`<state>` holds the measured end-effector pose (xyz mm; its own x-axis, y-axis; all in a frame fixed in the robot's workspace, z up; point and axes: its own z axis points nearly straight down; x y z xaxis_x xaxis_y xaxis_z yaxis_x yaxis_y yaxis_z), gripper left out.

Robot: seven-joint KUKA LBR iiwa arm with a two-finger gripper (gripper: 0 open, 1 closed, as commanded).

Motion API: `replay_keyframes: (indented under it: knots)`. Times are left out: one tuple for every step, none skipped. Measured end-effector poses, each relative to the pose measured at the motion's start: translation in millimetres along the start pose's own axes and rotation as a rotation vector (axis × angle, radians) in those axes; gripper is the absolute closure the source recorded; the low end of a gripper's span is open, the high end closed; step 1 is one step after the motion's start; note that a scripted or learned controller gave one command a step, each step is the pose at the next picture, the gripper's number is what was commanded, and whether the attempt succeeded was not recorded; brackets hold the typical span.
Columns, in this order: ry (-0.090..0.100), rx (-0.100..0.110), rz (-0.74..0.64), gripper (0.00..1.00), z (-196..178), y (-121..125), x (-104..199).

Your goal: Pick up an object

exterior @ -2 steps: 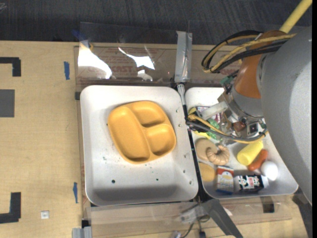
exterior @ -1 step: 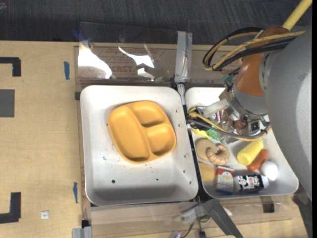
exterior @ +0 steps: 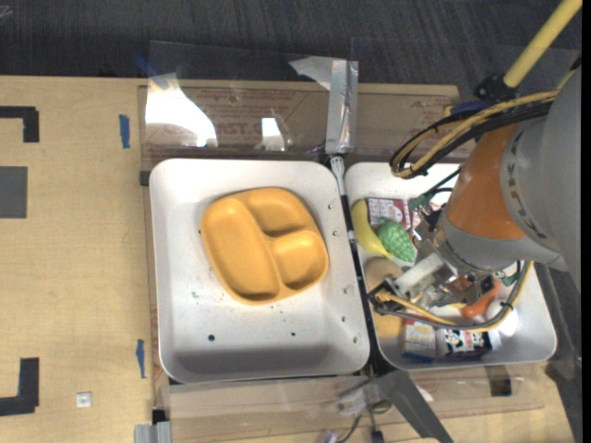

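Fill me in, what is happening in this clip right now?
The grey arm with the orange band is reaching down into the right bin, its wrist low over a jumble of small items: a green bumpy object, something yellow beside it and a printed packet. Cables and the wrist hide the gripper, so no grasp can be confirmed. The left bin holds a yellow divided tray, untouched.
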<state>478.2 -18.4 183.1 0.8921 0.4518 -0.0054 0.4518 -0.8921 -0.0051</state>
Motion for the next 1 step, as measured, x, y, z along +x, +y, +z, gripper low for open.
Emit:
replay_keyframes:
  knots:
    - [0.007,-0.003,0.264,1.0,-99.2,-54.1,28.5]
